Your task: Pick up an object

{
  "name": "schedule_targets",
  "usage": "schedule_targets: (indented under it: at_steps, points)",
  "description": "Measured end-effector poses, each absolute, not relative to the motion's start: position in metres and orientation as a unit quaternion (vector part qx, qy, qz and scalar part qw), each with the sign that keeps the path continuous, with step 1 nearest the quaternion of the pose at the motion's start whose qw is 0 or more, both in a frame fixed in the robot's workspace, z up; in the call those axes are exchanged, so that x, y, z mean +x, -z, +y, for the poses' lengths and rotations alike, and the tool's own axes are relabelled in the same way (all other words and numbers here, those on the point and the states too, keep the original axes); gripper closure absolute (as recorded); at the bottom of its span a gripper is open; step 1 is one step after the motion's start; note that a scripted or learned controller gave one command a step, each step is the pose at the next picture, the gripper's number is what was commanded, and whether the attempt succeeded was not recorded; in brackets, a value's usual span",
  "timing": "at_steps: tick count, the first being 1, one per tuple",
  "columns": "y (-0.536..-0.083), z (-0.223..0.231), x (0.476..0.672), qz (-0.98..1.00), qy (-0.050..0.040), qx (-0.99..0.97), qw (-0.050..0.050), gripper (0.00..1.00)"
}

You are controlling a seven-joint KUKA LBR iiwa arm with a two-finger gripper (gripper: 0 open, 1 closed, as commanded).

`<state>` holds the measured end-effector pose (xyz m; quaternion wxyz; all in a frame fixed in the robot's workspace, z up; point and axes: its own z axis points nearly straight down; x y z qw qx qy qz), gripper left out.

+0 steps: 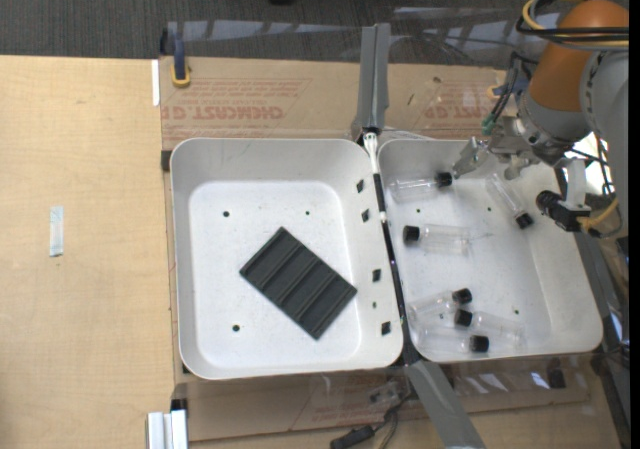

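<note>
A dark grey ribbed rectangular pad (298,282) lies flat and turned at an angle in the middle of the left bin (200,237). Several clear plastic vials with black caps lie scattered in the right bin (570,307): one at the back left (420,183), one left of centre (443,236), one under the arm (510,202), and a cluster at the front (462,313). My gripper (495,152) hangs over the back of the right bin, above the vials there. Nothing is visibly held in it.
The grey arm with its orange band (565,67) and looping cables reaches in over the right bin's back right corner. A metal divider (372,87) rises between the bins at the back. Brown cardboard (260,102) lies behind them, a wooden table (80,237) to the left.
</note>
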<state>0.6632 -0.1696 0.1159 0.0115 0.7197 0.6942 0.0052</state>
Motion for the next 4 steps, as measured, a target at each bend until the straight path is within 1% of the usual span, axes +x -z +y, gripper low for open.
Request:
schedule_targets:
  at_steps: [1, 2, 3, 4]
  points:
    - [-0.092, -0.185, 0.602, 0.699, 0.0003, 0.715, 0.001, 0.0]
    - [-0.102, -0.187, 0.602, 0.698, 0.0002, 0.716, 0.001, 1.0]
    - [-0.186, -0.129, 0.625, 0.668, 0.0009, 0.744, 0.0, 1.0]
    - [-0.22, -0.057, 0.659, 0.686, 0.001, 0.727, 0.0, 1.0]
